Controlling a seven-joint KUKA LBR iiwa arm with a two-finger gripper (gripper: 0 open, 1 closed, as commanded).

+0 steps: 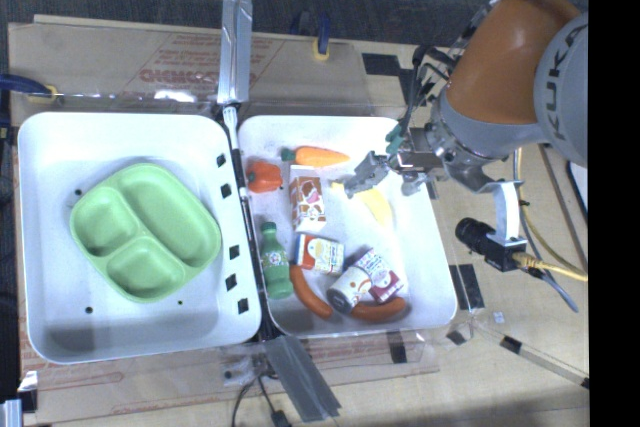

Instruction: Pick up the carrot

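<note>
The carrot (320, 156), orange with a green stub at its left end, lies on its side near the back wall of the right bin (425, 245). My gripper (362, 175) hangs over the same bin, just right of the carrot and slightly nearer the front. It sits above a yellow piece (376, 206). There is a small gap between the gripper and the carrot's right tip. Nothing is seen held in the gripper.
The right bin also holds an orange-red round vegetable (263, 176), a small carton (307, 200), a green bottle (272, 260), a juice box (320, 255), a can (355, 287) and two sausages (310, 292). A green divided plate (145, 230) lies in the left bin (40, 315).
</note>
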